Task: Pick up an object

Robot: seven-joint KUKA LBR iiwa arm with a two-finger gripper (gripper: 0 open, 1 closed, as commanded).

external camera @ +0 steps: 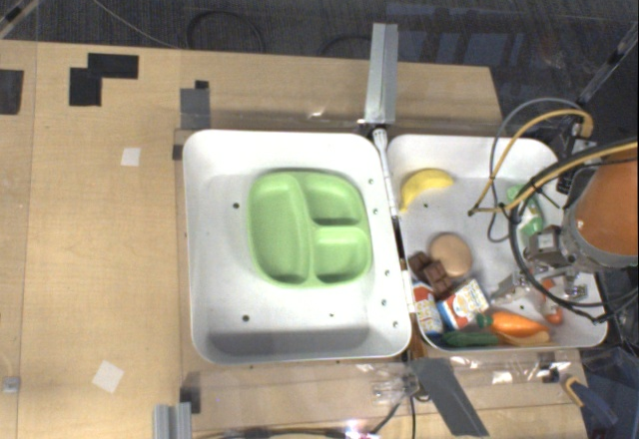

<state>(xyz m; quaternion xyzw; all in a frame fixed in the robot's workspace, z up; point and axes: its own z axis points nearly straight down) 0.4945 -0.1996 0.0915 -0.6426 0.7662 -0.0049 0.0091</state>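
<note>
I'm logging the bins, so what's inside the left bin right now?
The left bin holds one green tray with three compartments, lying flat near the middle. Nothing shows in its compartments. Whatever lies under the tray is covered.

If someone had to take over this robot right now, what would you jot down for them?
End effector: low over the right bin, near its right wall; can't tell if its fingers are open or shut, and nothing is visibly held.
Things: yellow banana at the back of the right bin; tan round object, brown block, small carton, carrot and a green vegetable crowd its front. The left bin holds a green divided tray.
Done: nothing lifted.
Left: grip one object and raise it.
</note>
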